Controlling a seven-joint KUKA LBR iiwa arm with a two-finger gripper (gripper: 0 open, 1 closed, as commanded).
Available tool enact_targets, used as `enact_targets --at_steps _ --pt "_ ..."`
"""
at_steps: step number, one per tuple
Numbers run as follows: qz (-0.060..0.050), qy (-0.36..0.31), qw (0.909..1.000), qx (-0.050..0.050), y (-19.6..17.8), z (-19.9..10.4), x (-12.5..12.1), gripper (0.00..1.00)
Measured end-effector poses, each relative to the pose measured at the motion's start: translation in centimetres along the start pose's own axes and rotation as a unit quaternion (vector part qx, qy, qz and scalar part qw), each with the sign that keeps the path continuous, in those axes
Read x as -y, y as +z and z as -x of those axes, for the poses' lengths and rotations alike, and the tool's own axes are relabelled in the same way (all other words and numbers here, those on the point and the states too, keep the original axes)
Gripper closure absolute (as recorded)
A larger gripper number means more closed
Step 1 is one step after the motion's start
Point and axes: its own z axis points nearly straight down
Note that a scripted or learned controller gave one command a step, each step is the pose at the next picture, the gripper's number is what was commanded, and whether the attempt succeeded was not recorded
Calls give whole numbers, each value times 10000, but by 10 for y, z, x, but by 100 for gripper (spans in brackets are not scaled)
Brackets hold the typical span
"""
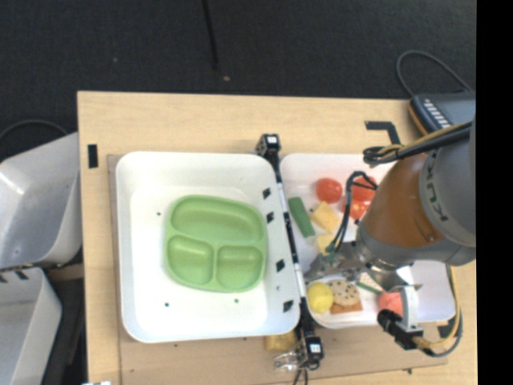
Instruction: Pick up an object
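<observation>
**Arm low over the right bin**

The gripper (pixel 341 265) sits down among the food toys in the right bin (pixel 298 165), near a yellow lemon (pixel 320 296) and cracker (pixel 347 295). Its grip I cannot tell. A green divided plate (pixel 215 243) lies in the left bin (pixel 144 311).

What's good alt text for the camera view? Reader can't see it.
A grey and orange robot arm reaches down into the right white bin among small toy foods: a red tomato, a green stick, a yellow lemon. The left white bin holds a green divided plate.
</observation>
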Motion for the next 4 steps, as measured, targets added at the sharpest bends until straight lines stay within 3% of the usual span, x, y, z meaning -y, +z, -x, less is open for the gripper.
enact_targets --at_steps 1,2,3,4 --pt "45 -20 10000 8 -65 5 -2 0" --pt "46 16 10000 6 -73 6 -2 100" --pt "45 -53 10000 -5 -107 -88 -2 100" --pt "104 -52 9999 -12 -298 -139 -1 100"
